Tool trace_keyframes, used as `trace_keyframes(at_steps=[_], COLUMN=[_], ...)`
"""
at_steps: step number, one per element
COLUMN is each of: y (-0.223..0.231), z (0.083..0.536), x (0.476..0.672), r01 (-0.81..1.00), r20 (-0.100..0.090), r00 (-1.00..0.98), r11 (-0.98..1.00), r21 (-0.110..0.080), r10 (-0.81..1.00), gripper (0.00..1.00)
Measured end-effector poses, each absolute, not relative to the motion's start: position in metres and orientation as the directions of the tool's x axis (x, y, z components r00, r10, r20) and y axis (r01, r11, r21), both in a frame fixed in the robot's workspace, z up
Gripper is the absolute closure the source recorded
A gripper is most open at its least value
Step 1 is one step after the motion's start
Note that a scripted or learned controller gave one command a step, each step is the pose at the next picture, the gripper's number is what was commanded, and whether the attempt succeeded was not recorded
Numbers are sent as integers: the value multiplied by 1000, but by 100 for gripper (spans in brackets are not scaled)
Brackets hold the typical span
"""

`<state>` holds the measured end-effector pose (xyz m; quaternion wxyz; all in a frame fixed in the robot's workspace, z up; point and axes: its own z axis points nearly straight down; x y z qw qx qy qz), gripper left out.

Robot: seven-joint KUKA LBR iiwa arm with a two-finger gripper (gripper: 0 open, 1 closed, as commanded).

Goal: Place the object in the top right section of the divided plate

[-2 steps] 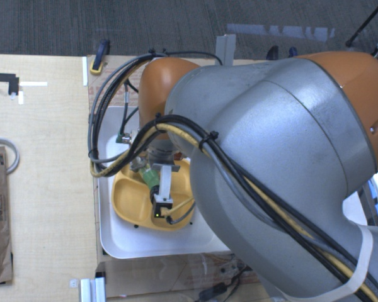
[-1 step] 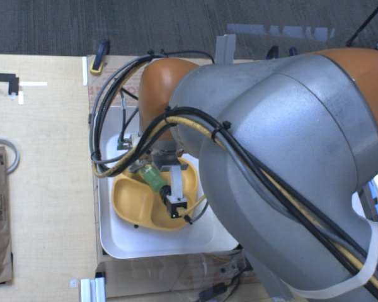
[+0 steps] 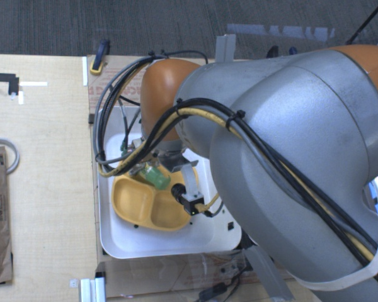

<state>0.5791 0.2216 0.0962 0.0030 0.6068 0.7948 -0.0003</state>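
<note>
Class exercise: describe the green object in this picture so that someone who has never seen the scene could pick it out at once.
Start at the white bin under the big grey arm. Inside it lies a yellow divided plate. The green object sits at the plate's upper edge, just below the wrist: small and the one green thing among the yellow plate, white bin and black cables.

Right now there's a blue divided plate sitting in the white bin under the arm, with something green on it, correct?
Not quite: the divided plate is yellow, not blue, as the camera view shows. It does sit in the white bin under the arm, with a green object at its upper edge.
</note>
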Motion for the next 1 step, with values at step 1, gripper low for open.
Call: trace_keyframes(at_steps=[1], y=[219], z=[101], x=[513], r01=[954], r20=[-5], r00=[-298], r11=[298], r21=[31], r10=[955], gripper=[100])
